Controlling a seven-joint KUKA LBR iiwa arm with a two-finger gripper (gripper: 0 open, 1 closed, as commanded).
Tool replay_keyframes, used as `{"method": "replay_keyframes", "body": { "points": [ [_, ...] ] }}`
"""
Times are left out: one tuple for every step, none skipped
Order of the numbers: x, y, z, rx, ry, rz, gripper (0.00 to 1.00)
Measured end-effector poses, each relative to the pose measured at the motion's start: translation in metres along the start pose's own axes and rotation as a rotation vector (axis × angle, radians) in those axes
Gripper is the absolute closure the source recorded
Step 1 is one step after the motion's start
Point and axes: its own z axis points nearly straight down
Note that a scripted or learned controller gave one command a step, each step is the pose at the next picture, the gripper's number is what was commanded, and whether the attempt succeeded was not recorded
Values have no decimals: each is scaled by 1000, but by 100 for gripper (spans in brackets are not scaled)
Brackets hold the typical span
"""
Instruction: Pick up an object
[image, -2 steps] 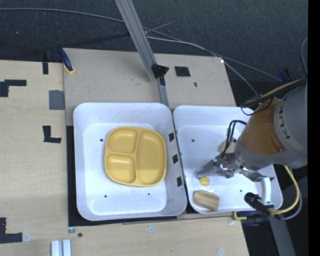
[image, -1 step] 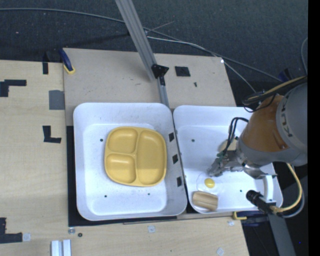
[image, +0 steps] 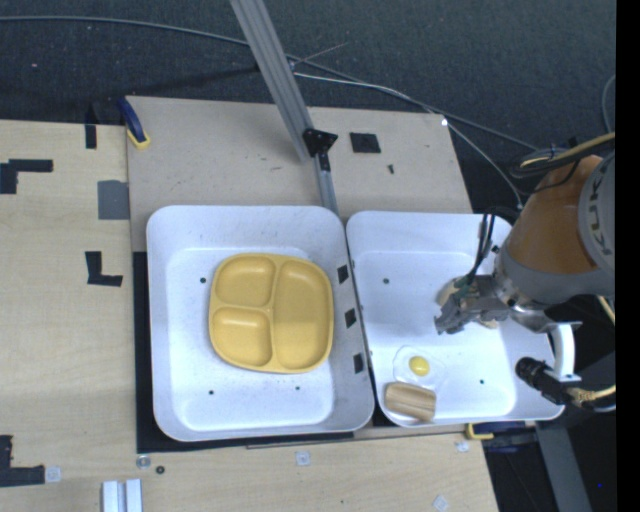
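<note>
You see the hand (image: 458, 308) hovering low in the right bin (image: 400, 240), its grip state impossible to tell, just above a fried egg (image: 417, 367) and a bread piece (image: 410, 401), while a yellow divided plate (image: 271, 311) occupies the left bin (image: 170, 300).

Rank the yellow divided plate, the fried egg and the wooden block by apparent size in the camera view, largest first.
1. Yellow divided plate, by far the largest.
2. Fried egg and wooden block: they look about alike, so I won't rank them.
</note>
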Motion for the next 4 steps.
{"method": "replay_keyframes", "body": {
  "points": [
    [-2, 2, -63, -1, 0, 0, 100],
    [-2, 3, -116, -2, 0, 0, 100],
    [38, 23, -98, 5, 0, -2, 100],
    [90, 40, -96, 4, 2, -5, 100]
  ]
}}
